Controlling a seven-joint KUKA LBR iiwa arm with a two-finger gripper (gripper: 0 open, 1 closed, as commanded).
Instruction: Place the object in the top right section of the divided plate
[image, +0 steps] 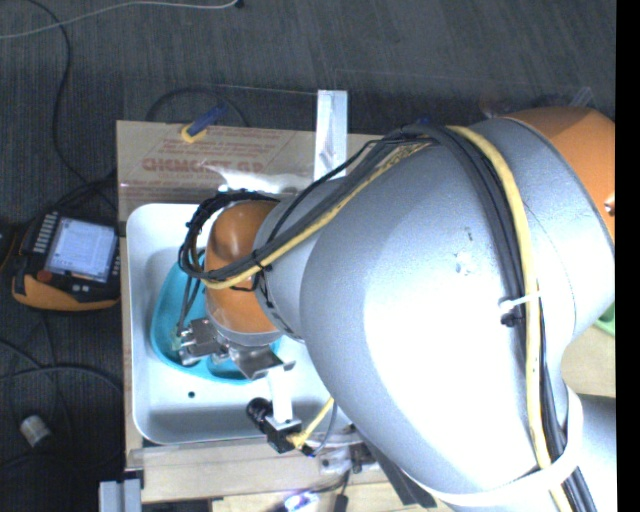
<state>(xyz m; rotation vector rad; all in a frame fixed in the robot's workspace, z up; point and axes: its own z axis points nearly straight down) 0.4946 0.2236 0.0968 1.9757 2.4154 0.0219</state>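
Note:
A blue divided plate (170, 310) lies in the left white bin (150, 240); the arm covers most of it, leaving a crescent on its left side and a patch near the bottom in sight. My gripper (190, 345) reaches down over the plate's lower left part, below the orange wrist band (235, 250). The arm's big grey body (450, 300) hides the plate's right sections and the object.
A cardboard sheet (200, 160) with a blue and yellow clip lies behind the bin. A small device with a screen (75, 255) sits on the floor to the left. Black cables loop around the wrist. The right bin is hidden by the arm.

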